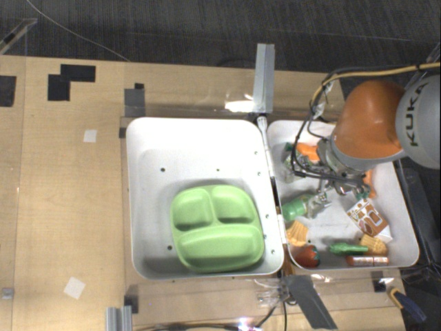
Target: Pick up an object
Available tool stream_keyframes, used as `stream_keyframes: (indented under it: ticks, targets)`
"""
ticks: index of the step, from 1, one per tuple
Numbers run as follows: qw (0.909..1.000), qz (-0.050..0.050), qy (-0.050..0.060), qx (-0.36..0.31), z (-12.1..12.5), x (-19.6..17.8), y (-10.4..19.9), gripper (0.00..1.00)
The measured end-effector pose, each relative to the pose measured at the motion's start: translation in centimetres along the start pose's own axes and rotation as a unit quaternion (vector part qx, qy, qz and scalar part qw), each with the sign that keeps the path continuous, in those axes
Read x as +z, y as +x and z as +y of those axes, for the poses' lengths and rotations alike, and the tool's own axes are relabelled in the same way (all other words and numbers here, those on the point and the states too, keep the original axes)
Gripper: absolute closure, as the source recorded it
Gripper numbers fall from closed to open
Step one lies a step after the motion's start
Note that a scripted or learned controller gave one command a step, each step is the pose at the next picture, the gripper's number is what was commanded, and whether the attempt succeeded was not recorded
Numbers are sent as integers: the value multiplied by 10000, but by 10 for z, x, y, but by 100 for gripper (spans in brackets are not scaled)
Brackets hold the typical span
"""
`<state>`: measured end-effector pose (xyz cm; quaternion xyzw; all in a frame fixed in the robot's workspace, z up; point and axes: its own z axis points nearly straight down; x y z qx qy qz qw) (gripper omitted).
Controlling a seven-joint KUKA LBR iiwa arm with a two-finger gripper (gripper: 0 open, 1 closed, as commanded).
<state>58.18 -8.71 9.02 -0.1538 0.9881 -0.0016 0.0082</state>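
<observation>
The arm's orange band [368, 119] hangs over the right bin [406, 243]. Below it the gripper [321, 197] is low among the bin's objects. A small green bottle-like object [295, 206] lies just left of the gripper, close to or touching it. A brown and white packet [365, 216] lies just to the gripper's right. The wrist and cables hide much of the gripper.
The right bin also holds a yellow waffle piece [298, 233], a red tomato [306, 256], a green pod [342, 248], a reddish stick [365, 260], a cone [374, 242] and an orange item [308, 152]. A green divided plate [217, 226] lies in the left bin [148, 157].
</observation>
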Motion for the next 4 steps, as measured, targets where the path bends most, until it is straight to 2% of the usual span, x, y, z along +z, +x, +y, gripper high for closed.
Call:
stream_keyframes:
  ticks: [1, 2, 3, 4]
  targets:
    - [9847, -17, 7, -1742, 7, -2, 33, 0]
    - [9845, -89, 32, -1750, 8, -16, 28, 100]
    - [9619, 19, -19, -2735, -37, -65, 13, 100]
    - [9617, 22, -28, -2742, -36, -64, 13, 0]
